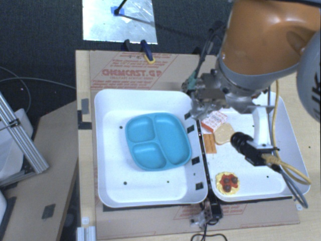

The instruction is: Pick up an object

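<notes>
A blue divided plate [158, 140] lies in the left bin [111, 185]. In the right bin [288, 134] I see a red-and-white packet [216, 120], a tan bread-like piece [223, 133], an orange strip [210, 144] by the divider, and a small round pizza toy [227, 182] near the front. My gripper [203, 107] hangs over the right bin's far left corner, just above the packet. The big orange and grey wrist hides its fingers.
A cardboard sheet [133, 67] lies under both bins. A shiny metal plate [118, 14] sits beyond it at the back. A metal frame [20, 144] stands at the left edge of the bench.
</notes>
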